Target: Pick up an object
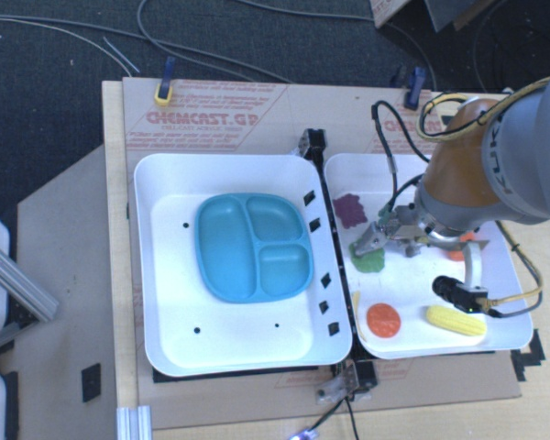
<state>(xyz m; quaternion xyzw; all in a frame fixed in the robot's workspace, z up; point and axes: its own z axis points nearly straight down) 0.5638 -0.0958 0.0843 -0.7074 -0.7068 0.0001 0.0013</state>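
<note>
Down at the near edge of the right-hand shallow white bin [509, 337] lie a round orange-red toy piece [383, 319] and, just beside it, a yellow corn-like toy [456, 320]. A little farther in sits a small green lumpy toy [370, 260], and beyond that a purple toy [350, 209] close to the divider. The tool [374, 241] of the grey arm [495, 168] with its orange band hangs right over the green piece, low in the bin; from this angle I cannot tell whether it is spread or closed, and nothing is plainly gripped. So I would judge the pick as not yet done: the approach looks made, but the grasp and the lift are left.

Across the divider, the left-hand white bin [165, 328] carries a light blue plastic tray [254, 246] with three compartments, lying flat.

Farthest back, the brown board of the table [257, 104] reads "CHEMCAST GP" in red print, with smaller lines I cannot make out. A yellow clamp [165, 91] pins its far edge.
</note>
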